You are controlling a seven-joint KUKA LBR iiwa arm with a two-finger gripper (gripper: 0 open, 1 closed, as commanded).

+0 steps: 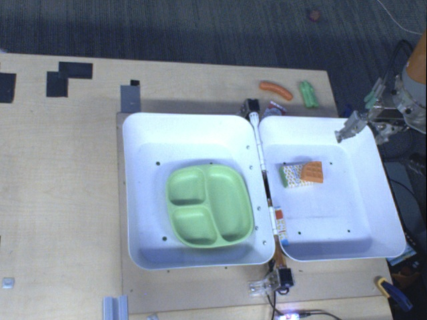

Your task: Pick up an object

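From the camera above the bench, my gripper hangs over the far right corner of the right bin, with the arm coming in from the right; I hold nothing, and from this slant I cannot tell how it is set. The thing I judge easiest to take is the small packet, orange on its right part and speckled pale green on its left, lying flat on the bin floor a little left of centre. From my gripper it lies to the left and nearer, well apart, so the coming move has to carry me down the picture and leftward before I drop. Its long axis runs roughly left to right, tilted slightly, so I would want to close across its short side. The left bin holds a green divided tray, farther off and too broad for me to take.
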